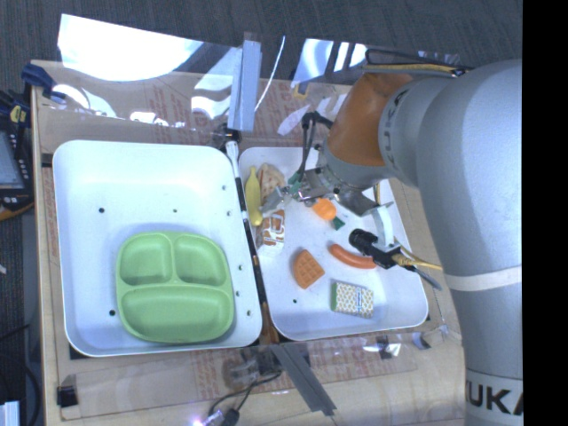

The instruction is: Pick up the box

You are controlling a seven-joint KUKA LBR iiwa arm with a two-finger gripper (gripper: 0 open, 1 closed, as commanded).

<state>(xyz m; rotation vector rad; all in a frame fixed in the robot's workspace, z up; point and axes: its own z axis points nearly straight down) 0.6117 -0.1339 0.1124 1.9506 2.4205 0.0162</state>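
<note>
1. Over the right bin (pixel 297 313), the arm's hand (pixel 303 188) hangs at the far end amid the clutter. You cannot tell whether it is released or clenched, and nothing shows in its grasp.
2. The box (pixel 353 299), green-edged with a blue-patterned face, lies flat towards the bin's near right corner. It is well apart from the hand, and near an orange wafer (pixel 307 268) and a sausage (pixel 352 256).
3. First risk for you to watch: the hand stands nearest a banana (pixel 253 195) and a red-and-white packet (pixel 273 228), not the box. A descent from here would likely close on the wrong thing, and the packet, boxlike itself, invites that mistake.
4. Second risk: the box lies low and flat, so a grasp from above may slip off its edges or merely press it against the bin floor. The near wall leaves little room on that side.
5. Third risk: crossing the bin, the hand could knock the sausage, the small orange piece (pixel 325 209) or the green piece (pixel 338 224) against the box and shift it.
6. Contents, as you see them: the right bin holds all of the above. The left bin (pixel 89 202) holds one green divided plate (pixel 175 287) with three compartments. Both bins sit side by side on the desk.
</note>
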